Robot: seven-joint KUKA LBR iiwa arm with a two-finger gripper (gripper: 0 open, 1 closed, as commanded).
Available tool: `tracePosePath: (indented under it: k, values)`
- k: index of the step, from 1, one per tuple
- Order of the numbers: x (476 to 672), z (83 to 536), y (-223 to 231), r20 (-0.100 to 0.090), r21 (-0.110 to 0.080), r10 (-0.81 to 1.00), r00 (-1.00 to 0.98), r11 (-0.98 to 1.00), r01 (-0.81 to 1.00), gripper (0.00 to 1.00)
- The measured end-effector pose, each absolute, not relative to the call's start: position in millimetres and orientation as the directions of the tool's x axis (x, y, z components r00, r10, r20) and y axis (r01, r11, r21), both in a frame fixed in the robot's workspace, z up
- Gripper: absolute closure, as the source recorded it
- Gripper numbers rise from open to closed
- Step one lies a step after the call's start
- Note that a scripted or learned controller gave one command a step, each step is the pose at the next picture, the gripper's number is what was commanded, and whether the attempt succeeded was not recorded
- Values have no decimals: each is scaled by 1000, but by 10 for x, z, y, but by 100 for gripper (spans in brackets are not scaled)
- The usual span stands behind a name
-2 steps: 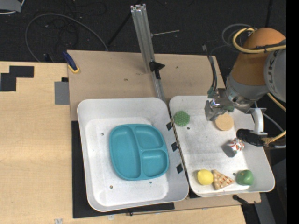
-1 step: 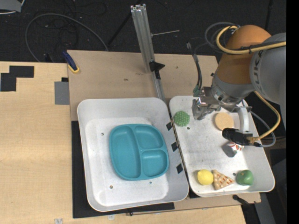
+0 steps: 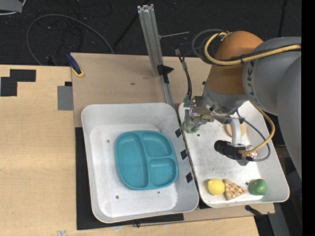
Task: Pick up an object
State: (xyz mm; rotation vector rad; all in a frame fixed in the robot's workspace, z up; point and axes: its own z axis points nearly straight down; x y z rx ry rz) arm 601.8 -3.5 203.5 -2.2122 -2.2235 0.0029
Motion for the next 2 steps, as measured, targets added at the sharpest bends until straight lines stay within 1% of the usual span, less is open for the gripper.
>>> tracePosePath:
  k: [1, 2]
  values:
    - [5997, 2142, 406, 1, -2, 1000, -5, 5, 1000, 100]
    - [5886, 2094, 974, 2, -5, 1000, -5, 5, 1000, 100]
